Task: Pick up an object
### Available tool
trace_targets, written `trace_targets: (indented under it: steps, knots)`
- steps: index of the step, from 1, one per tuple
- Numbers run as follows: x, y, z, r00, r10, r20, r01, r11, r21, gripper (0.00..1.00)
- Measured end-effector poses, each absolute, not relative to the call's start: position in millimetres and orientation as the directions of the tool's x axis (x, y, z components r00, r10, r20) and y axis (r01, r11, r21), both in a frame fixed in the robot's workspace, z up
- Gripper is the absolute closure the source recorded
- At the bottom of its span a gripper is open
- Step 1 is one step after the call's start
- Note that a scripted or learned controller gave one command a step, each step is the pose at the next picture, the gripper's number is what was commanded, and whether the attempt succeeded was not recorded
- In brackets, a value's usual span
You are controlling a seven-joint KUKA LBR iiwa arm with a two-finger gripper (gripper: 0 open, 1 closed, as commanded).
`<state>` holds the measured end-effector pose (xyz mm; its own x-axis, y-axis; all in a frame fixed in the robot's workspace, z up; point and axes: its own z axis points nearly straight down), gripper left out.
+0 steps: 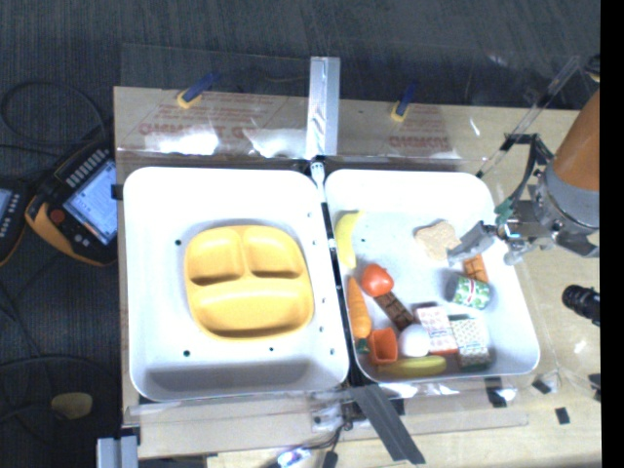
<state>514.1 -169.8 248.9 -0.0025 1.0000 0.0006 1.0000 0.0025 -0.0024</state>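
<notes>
The right bin (507, 354) holds several toy foods. Among them are a yellow banana (345, 237), a tan bread slice (436, 239), a red tomato (376, 280), a carrot (358, 310), a brown bar (395, 310), a white egg (416, 341) and a green can (471, 292). My gripper (490, 246) hangs over the bin's right side, open, with nothing between its fingers. A small orange piece (476, 267) lies just below it, above the can. Two small patterned boxes (470, 339) sit at the bin's front right.
The left bin (146, 359) holds a yellow divided tray (249, 279). An orange cup (382, 344) and a second banana (414, 366) lie along the right bin's front wall. A hand-held control unit (83, 203) lies off the bench to the left.
</notes>
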Motion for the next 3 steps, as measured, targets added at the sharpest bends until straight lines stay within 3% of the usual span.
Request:
trace_targets:
  steps: [1, 2, 3]
  knots:
    - [505.3, -112, 91, -0.059, 0.998, 0.000, 0.998, 0.059, 0.005, 0.00]
    - [483.7, -163, 130, -0.231, 0.973, 0.000, 0.973, 0.231, -0.001, 0.00]
    - [525.5, -212, 96, -0.214, 0.977, 0.004, 0.977, 0.214, 0.002, 0.00]
